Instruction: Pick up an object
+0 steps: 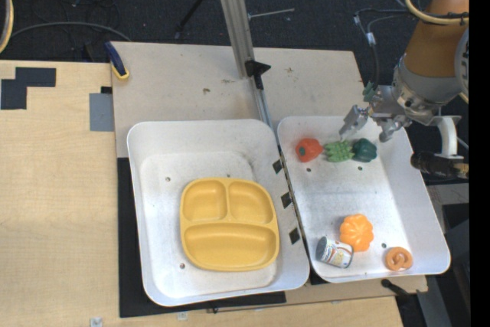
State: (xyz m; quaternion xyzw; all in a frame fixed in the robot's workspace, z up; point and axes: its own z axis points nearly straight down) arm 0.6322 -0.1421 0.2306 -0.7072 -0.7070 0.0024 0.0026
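The arm's upper part is cut off at the picture's top right, and the wrist hides part of the right bin's [429,230] far corner. The gripper [369,124] hangs over that bin at about two o'clock, its jaws spread apart with nothing between them, one tip just above the dark green toy [365,151]. Beside that lie a leafy green piece [338,152] and a red tomato [308,149]. Toward five o'clock sit an orange pumpkin [356,231], a small can [334,253] with an unreadable label, and an orange ring [397,259]. The left bin [153,165] holds a yellow divided plate [228,223].
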